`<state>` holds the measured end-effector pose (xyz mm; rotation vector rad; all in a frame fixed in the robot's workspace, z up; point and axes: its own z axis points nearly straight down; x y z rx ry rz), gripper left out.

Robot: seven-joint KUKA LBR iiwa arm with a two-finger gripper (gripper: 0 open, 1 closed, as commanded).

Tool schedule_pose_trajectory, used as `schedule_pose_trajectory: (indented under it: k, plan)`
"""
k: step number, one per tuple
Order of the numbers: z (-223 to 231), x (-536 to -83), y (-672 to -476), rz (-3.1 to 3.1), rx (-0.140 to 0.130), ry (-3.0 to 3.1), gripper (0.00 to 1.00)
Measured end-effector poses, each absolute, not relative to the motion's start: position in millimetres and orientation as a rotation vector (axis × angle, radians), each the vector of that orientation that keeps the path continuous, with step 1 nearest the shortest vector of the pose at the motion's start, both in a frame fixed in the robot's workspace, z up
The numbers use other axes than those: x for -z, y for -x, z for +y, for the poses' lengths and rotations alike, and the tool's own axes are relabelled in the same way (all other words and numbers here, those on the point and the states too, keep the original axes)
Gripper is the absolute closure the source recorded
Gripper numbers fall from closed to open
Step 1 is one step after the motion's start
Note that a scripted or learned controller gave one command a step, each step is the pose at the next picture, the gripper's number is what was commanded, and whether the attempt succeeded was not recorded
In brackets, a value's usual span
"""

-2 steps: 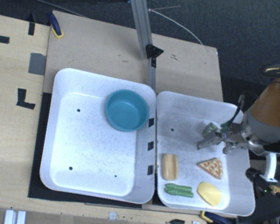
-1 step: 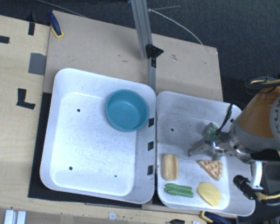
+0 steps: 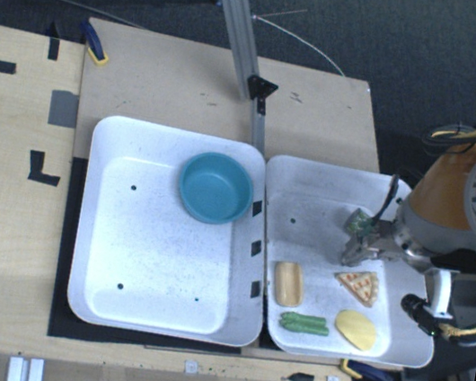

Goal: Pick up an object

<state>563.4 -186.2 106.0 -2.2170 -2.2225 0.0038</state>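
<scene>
The tool [image 3: 357, 249] hangs low inside the right bin [image 3: 312, 182], its tip just above the far edge of the pizza slice [image 3: 359, 286]; whether it is apart or together I cannot tell, and nothing visibly sits in it. Near the slice lie a bread roll [image 3: 287, 283] to its left, a green bean pod [image 3: 303, 323] and a yellow potato-like piece [image 3: 356, 329] at the near side. The left bin [image 3: 111, 236] holds a blue bowl [image 3: 216, 188] at its far side. The likely trouble: the pizza slice lies flat, so the tool may close over its edge and slide off, or push it against the bin's right wall without lifting it.
</scene>
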Motion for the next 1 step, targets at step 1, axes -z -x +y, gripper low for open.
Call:
schedule_pose_trajectory:
  k: [1]
  plan:
    - [-191.3,-149.4,-563.5,-2.223,0.001,2.223,1.00]
